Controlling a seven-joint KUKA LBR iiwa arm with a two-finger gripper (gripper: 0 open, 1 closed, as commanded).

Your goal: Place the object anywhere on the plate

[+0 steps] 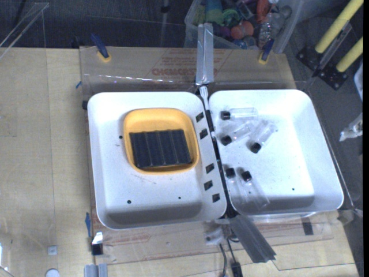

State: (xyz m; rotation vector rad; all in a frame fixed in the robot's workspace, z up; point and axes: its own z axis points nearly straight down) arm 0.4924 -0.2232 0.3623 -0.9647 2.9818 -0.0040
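Lying in the right bin [300, 178], clear vials [253, 133] cluster upper left, just across the divider [210, 149] from the yellow plate [158, 120] at left. Gripper state cannot be told.

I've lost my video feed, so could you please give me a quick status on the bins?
Yellow plate in left bin, dark ridged block on it. Clear vials loose in right bin. Nothing blocking.

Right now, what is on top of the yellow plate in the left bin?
A dark ribbed rectangular object lies flat on the yellow plate, covering most of its floor. What the plate's floor holds beneath it is hidden.
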